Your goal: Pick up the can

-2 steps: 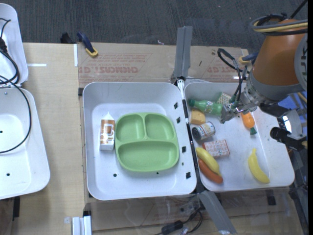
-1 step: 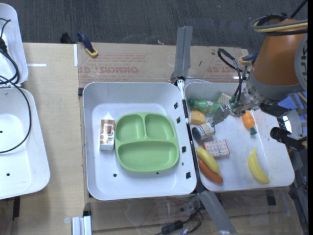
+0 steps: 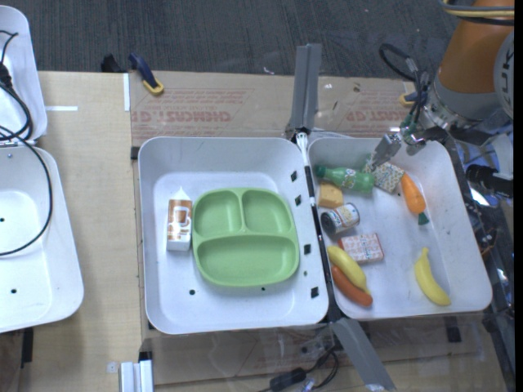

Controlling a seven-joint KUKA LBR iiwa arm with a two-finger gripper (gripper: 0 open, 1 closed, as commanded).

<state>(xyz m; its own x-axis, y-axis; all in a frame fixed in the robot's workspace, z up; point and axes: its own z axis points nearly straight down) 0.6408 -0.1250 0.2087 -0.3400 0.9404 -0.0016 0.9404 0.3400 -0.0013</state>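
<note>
The can lies on its side in the right bin, near that bin's left wall, with a pale label and a dark end. My gripper hangs over the back of the right bin, up and to the right of the can, above a small patterned box. Nothing shows between its fingers. The grey arm with its orange band comes in from the upper right.
Around the can lie a green bottle, a yellow piece, a pink box, two bananas, and carrots. The left bin holds a green divided plate and a small carton.
</note>
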